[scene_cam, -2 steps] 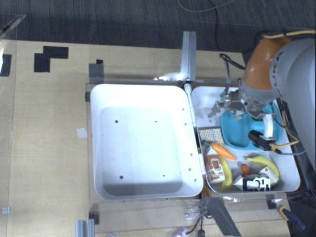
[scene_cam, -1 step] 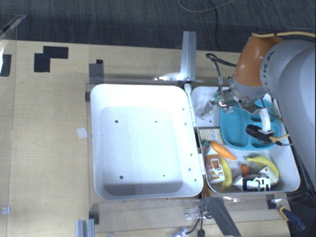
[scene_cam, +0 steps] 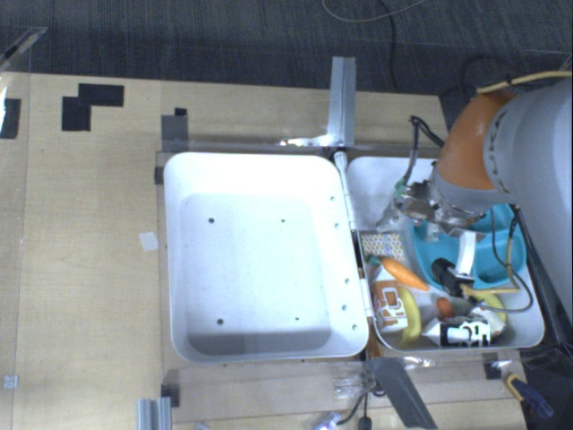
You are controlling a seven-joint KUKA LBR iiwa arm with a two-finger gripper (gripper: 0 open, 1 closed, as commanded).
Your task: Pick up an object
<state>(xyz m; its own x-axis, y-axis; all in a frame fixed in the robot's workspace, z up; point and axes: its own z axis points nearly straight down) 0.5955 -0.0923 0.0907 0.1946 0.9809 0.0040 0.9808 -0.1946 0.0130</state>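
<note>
Arm (scene_cam: 528,141) enters from bench's right edge, bent down over the right bin (scene_cam: 367,186). Gripper (scene_cam: 436,224) low inside it; finger state cannot be told. Carrot (scene_cam: 404,273), tapered, smooth orange, lies mid-bin, long axis diagonal, beside a banana (scene_cam: 410,316) near the front edge.
</note>
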